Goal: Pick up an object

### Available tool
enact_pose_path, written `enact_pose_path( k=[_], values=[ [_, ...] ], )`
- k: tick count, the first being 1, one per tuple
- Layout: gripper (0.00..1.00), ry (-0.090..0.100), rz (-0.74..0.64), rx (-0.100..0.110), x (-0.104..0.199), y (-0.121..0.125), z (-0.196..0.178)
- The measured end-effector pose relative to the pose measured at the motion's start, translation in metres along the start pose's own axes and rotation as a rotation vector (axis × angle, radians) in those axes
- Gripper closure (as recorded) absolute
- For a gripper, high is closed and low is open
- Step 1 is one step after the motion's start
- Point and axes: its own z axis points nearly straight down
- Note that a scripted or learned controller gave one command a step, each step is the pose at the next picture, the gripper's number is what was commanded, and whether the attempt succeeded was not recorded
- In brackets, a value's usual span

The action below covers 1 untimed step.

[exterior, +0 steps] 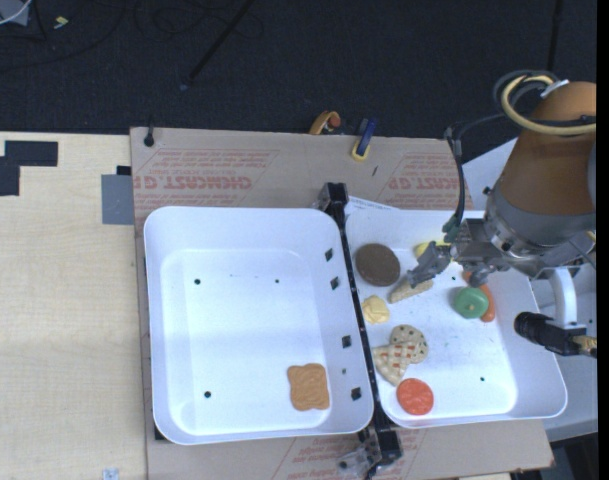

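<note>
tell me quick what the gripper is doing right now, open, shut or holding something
Gripper: in the right bin, low over the pale yellow piece; whether it is open, shut or holding anything cannot be told.

Glossy white plastic bins (174, 268)

toast (308, 386) alone in left bin (174, 318)
</note>
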Motion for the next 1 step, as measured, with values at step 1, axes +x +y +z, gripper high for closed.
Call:
enact_pose_path(
  k=[1],
  values=[
    [0.00,-0.006,-0.002,-0.021,-0.0328,0.0135,-0.2487]
  ],
)
